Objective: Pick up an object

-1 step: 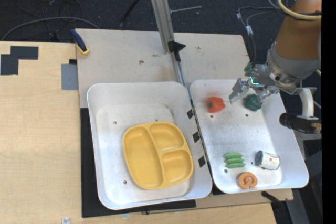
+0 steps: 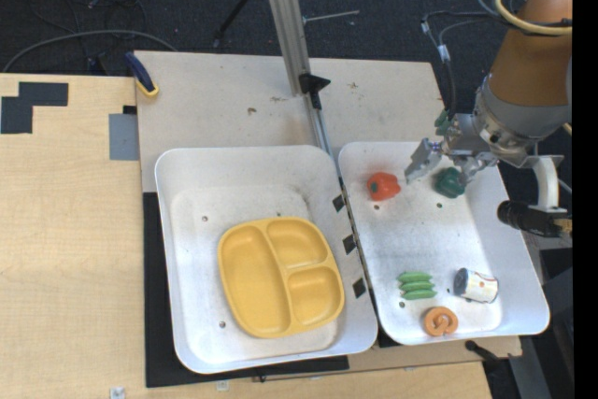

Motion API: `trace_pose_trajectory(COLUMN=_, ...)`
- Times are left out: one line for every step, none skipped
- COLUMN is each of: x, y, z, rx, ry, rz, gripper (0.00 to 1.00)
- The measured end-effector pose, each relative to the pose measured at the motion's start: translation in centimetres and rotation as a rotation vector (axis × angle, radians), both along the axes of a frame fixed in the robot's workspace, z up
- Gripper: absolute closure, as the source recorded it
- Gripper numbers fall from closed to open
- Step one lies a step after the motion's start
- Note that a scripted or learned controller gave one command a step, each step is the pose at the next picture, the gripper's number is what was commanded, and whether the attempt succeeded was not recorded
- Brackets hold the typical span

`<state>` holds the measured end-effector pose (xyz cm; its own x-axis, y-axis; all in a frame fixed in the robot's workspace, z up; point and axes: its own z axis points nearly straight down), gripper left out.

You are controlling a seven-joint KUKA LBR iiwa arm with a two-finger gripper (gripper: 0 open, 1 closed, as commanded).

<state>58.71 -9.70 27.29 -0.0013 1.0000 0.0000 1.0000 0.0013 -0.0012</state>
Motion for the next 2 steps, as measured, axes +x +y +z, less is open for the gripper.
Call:
trace_pose_trajectory(x=-0.3, y=0.0, z=-6.5, rx=0.001, ry=0.009, rz=-0.001, gripper=0.00)
trace_pose_trajectory(x=-1.2, y=-0.4, z=-11.4, rx=0.001, ry=0.007, rz=-0.002, gripper=0.00)
